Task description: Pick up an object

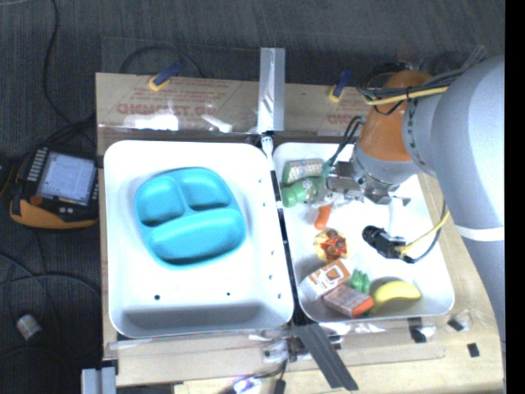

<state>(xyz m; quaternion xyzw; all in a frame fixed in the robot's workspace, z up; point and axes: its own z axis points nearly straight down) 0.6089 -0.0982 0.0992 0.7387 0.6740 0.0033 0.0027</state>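
The tool (332,189) hangs low in the right bin (435,245), just beside a small orange carrot (322,216) and a green toy (297,192). I cannot tell how the tool is set. The carrot looks light, hard and smooth, so it may slip; grab it across the middle. Toys crowd near it. The left bin (123,220) holds a blue tray (190,216).
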